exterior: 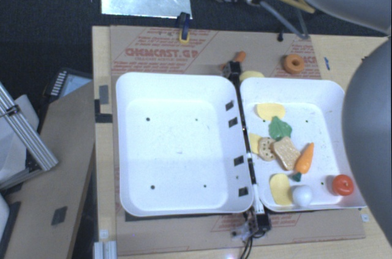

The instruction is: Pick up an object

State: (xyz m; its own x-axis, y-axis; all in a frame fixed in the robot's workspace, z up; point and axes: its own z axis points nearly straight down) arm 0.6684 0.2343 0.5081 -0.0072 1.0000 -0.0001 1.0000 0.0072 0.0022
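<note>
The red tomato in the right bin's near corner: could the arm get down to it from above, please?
Probably yes. The tomato lies uncovered by the right bin wall, apart from the white ball and carrot. The nearby wall may crowd the approach.

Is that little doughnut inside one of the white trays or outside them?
Outside. The doughnut lies on the brown board beyond the right tray's far rim.
</note>
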